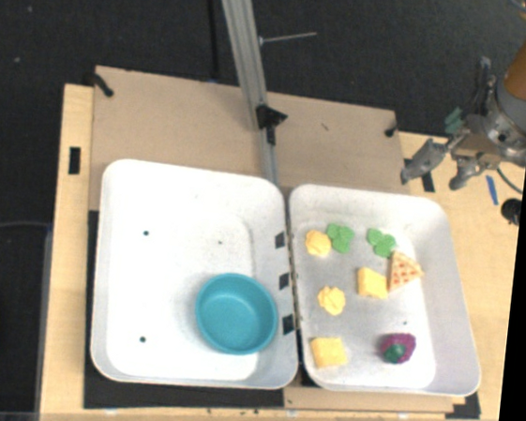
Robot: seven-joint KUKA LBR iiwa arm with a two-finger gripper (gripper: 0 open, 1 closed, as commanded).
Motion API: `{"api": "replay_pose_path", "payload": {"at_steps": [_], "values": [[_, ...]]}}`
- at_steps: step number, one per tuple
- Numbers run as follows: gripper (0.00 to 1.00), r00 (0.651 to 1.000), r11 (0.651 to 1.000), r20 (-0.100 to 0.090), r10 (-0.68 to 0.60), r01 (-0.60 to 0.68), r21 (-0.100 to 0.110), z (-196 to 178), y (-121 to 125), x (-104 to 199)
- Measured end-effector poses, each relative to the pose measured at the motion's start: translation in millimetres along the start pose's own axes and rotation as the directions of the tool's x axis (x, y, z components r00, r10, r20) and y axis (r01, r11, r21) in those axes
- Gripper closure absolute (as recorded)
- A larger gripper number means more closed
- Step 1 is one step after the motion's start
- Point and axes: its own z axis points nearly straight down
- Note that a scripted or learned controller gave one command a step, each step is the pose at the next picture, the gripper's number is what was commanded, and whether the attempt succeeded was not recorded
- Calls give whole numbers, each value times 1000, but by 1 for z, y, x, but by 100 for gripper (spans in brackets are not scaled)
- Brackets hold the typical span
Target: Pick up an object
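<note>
Gripper [442, 169]: hangs over the bench past the far right corner of the right bin, outside both bins; the fingers [416, 165] are spread apart with nothing between them.
Arm [517, 73]: comes in from the upper right, orange band at the top edge, grey wrist below it.
Right bin [455, 264]: white and shallow, holds all the small pieces.
Yellow lump [319, 244]: far left of the right bin, touching the green piece beside it.
Green piece [340, 237]: just right of that lump, near the far wall.
Second green piece [381, 241]: further right along the same row, just above the wedge.
Wedge [404, 269]: yellow-orange with red dots, like a pizza slice, touching the yellow block.
Yellow block [372, 283]: mid bin, just left of the wedge.
Second yellow lump [331, 300]: near the bin's left wall, below the block.
Flat yellow piece [328, 352]: near front left corner of the right bin.
Purple piece [398, 348]: front right, with a green patch on it, well apart from the gripper.
Left bin [151, 202]: white, touching the right bin along the middle.
Bowl [236, 312]: teal, upright, in the front right part of the left bin.
Post [246, 57]: grey metal bar slanting from the top edge down to the gap between the bins.
</note>
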Motion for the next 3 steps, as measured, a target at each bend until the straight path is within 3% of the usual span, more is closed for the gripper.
{"api": "replay_pose_path", "payload": {"at_steps": [1, 2, 3], "values": [[0, 1000, 1000, 1, -1, 1, 1, 0, 0, 0], [0, 1000, 1000, -1, 4, -4, 6, 55, -11, -1], [0, 1000, 1000, -1, 3, -3, 6, 115, -4, -3]]}}
